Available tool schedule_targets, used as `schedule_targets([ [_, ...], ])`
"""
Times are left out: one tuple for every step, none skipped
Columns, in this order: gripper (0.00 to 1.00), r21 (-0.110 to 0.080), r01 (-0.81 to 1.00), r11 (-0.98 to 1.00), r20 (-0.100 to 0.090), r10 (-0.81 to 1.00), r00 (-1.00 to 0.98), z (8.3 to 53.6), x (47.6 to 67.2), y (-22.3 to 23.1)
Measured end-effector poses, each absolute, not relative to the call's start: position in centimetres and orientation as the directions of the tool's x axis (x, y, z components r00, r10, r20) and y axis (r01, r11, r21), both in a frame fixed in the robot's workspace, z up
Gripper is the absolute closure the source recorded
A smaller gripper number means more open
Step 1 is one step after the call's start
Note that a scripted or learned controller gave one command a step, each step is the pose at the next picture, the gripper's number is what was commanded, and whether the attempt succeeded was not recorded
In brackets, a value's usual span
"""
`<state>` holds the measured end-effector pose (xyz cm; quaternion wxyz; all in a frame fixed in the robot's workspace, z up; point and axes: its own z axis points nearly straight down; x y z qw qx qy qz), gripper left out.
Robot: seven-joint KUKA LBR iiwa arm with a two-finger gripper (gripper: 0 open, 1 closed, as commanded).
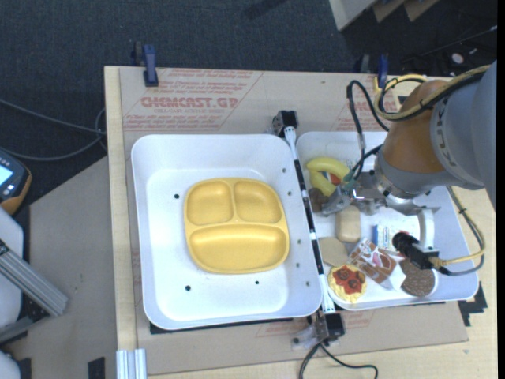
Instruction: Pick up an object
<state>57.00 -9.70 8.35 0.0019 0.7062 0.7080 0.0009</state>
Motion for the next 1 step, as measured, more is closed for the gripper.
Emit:
schedule_targets([
  [0.0,-0.004,1.0,-0.001,0.002,1.0,0.001,8.44,54.22,-9.09],
])
